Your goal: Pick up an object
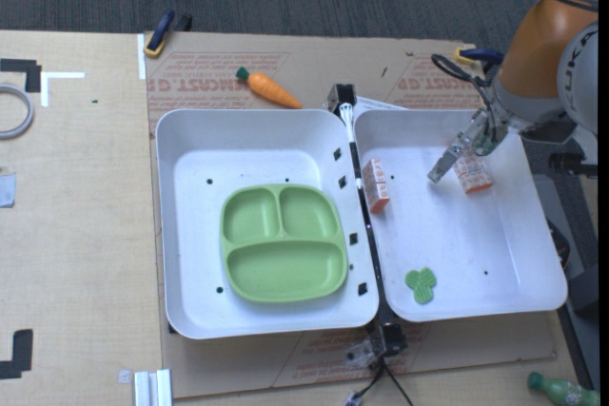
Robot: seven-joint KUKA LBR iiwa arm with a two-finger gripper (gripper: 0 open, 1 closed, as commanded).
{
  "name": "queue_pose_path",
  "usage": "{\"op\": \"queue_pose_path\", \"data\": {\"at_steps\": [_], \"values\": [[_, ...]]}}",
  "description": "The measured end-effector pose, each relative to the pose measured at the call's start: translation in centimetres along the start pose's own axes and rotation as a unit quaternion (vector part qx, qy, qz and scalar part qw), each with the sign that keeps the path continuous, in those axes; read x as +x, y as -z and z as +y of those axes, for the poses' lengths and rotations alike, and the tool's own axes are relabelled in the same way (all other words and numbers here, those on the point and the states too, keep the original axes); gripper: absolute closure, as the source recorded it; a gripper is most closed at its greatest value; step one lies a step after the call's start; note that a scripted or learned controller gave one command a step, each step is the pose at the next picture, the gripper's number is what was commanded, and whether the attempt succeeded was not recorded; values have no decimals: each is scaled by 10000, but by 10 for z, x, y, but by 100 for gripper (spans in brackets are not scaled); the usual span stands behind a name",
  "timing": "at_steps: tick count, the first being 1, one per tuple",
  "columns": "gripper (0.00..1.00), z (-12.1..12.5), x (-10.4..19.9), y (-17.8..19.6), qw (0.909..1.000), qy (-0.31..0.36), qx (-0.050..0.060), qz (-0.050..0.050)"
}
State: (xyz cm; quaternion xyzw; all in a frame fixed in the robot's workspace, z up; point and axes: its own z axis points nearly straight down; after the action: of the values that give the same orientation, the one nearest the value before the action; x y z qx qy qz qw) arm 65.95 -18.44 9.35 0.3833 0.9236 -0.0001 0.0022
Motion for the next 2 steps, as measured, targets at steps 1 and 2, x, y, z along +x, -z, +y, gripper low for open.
{"op": "queue_pose_path", "data": {"at_steps": [1, 2], "values": [[0, 26, 64, 0, 9654, -2607, 12, 17], [0, -23, 45, 0, 9625, -2711, -19, 60]]}}
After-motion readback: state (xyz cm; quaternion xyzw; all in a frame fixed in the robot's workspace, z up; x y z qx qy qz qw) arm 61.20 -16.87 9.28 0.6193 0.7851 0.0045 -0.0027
